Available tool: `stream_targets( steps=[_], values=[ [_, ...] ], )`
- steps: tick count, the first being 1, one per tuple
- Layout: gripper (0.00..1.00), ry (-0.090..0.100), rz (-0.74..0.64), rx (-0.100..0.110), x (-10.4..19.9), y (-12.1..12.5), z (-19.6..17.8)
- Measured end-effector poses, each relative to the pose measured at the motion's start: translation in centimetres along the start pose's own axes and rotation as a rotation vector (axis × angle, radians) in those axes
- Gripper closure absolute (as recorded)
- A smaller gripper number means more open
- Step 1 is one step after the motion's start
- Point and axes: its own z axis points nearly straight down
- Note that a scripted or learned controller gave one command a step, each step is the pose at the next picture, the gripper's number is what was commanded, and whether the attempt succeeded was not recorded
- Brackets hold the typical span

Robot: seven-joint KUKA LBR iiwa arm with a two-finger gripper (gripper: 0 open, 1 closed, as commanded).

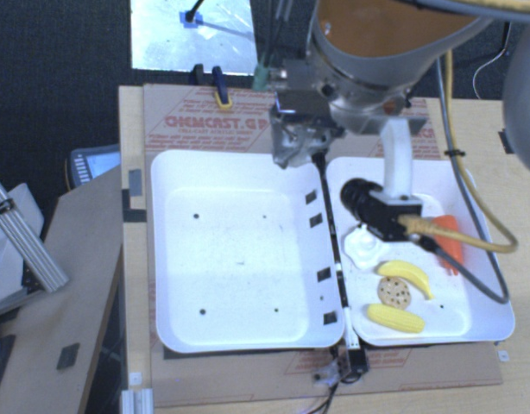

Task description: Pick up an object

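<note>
My gripper (301, 156) hangs over the far end of the divider between the two white bins, above the back rim. The right bin (481, 317) holds the objects. A yellow banana (406, 276) lies near its middle. A round brown cookie (394, 293) sits just in front of the banana. A yellow corn-like piece (396, 318) rests near the front wall. An orange carrot-like piece (450, 236) lies to the right, partly behind a cable. A small white object (362, 247) lies by the divider. All of them are well in front of the gripper, and nothing shows between its fingers.
The left bin (174, 257) shows bare white floor. A brown board (205, 123) runs behind both bins, with a yellow and blue clamp (221, 89) on it. The big arm body (386, 33) overhangs the far right, and yellow cables (481, 231) cross the right bin.
</note>
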Motion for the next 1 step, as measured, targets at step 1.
stream_targets(
  steps=[1],
  values=[
    [1.00, -0.003, 0.004, 0.004, -0.71, 0.10, 9.80]
  ],
)
